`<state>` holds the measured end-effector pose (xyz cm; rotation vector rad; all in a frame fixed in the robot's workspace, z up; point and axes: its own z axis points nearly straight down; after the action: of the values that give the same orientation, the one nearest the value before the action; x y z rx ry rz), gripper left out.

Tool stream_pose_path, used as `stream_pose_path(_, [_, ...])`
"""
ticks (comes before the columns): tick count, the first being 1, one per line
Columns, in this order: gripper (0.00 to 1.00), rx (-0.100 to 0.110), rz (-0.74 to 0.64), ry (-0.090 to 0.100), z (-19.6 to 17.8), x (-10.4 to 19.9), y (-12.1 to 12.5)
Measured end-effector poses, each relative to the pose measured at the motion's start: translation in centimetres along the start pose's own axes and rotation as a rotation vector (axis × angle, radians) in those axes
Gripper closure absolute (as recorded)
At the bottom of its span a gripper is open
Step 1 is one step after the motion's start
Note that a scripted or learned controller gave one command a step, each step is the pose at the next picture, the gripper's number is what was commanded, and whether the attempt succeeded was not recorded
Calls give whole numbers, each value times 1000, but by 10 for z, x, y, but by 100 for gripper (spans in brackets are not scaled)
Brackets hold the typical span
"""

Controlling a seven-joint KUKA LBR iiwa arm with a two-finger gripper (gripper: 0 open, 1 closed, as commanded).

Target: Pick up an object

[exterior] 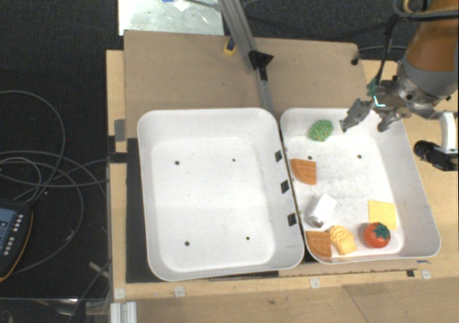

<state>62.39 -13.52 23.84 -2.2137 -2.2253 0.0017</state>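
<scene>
We found the arm [430, 41] at the upper right of the frame, with its hand [368, 118] hanging over the far edge of the right bin [409, 171]. The two fingers stood spread apart, and nothing lay between them; the hand was released.

The right bin held all the items. A green lump [321, 130] lay near the top of that bin, just left of the hand and apart from it. An orange wedge [304, 171] lay below it near the bin's left wall. A white block [322, 208] sat lower, with a second orange piece [318, 243] and a yellow ridged piece [343, 240] at the bottom edge. A yellow square [382, 212] and a red tomato [376, 235] occupied the lower right corner.

The left bin [154, 192] sat beside it on the worktop [179, 70].
</scene>
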Motion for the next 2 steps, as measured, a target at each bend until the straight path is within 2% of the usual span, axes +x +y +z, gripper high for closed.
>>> stream_pose_path(1, [0, -4, -1, -1, -2, 0, 1])
stream_pose_path(2, [0, 1, 3, 0, 60, 1, 0])
